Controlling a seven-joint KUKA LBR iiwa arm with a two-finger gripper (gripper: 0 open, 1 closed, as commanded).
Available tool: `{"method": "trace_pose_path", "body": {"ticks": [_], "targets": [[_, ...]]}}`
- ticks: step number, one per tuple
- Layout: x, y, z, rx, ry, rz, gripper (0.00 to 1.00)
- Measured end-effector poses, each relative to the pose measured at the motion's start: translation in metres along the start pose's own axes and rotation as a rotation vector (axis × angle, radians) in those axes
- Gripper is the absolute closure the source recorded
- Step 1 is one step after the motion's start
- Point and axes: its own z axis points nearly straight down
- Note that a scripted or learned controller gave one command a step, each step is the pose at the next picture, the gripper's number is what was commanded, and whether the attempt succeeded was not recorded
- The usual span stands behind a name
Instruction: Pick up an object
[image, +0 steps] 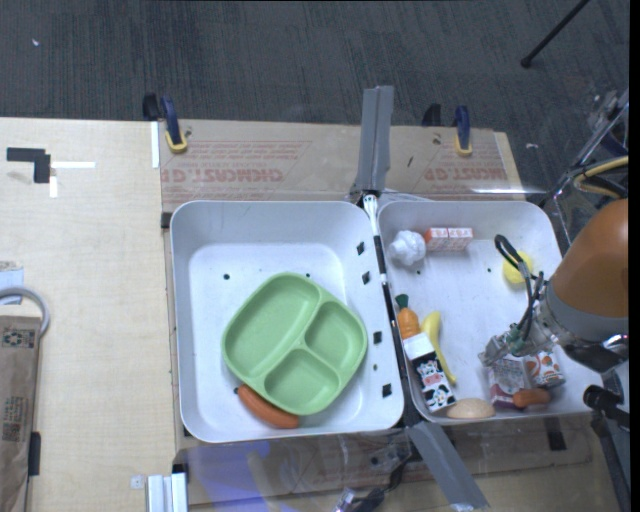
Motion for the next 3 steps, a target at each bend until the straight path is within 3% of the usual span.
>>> {"method": "trace_pose_path", "body": {"ticks": [1,2,3], "targets": [[0.0,0.0,0.0,0.001,0.001,0.0,0.0],[0.013,0.004,0.008,0.0,0.0,-0.131,0.0],[-0.01,-0.003,-0.028,-0.002,-0.003,-0.294,0.0]]}}
